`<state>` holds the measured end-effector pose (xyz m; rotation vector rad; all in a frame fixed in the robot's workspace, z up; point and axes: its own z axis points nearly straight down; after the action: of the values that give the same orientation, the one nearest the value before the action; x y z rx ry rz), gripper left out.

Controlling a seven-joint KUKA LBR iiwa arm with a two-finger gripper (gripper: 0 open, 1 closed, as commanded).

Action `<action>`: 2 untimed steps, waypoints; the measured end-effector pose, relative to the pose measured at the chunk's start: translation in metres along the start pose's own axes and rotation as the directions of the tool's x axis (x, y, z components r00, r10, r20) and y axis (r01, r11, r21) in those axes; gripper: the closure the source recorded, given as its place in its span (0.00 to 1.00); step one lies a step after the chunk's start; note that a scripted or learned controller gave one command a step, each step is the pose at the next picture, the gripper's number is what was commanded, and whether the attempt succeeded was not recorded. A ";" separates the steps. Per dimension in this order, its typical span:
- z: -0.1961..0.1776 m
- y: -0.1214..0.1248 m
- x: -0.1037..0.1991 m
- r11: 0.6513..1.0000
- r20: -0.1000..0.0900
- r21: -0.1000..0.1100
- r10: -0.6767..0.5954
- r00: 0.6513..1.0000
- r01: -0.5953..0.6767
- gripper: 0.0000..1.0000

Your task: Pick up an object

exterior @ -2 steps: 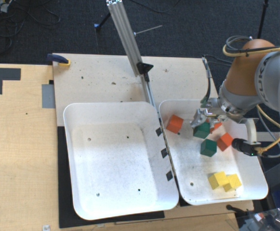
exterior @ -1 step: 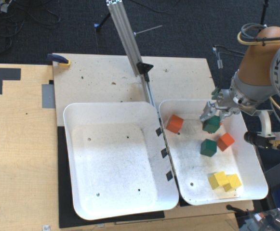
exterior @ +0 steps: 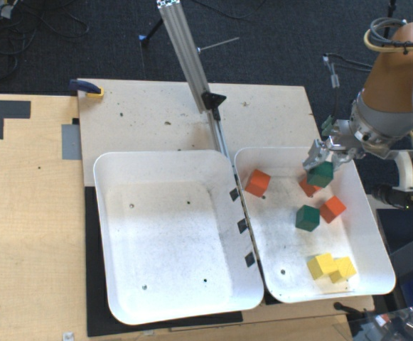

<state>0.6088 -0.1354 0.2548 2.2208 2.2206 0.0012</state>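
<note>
Metal gripper [exterior: 321,163] over the right bin [exterior: 377,261], fingers pinching a matte green block [exterior: 322,175] clear of the floor, near the far rim. Below: red cube [exterior: 308,186], orange cubes [exterior: 258,183] [exterior: 333,208], green cube [exterior: 307,218], yellow blocks [exterior: 331,267]. Smooth left bin [exterior: 106,212] wide open.

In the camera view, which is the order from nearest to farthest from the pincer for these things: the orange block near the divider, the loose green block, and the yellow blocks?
Measured from the pincer over the right bin:
1. The loose green block, just below the pincer, mid-bin.
2. The orange block, to the pincer's left, beside the divider.
3. The yellow blocks, at the bin's near end, clearly farthest.
</note>
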 end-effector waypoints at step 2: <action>0.016 -0.011 0.104 1.000 -0.003 0.008 -0.004 1.000 0.004 1.00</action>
<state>0.5982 -0.0309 0.2384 2.2219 2.2300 -0.0040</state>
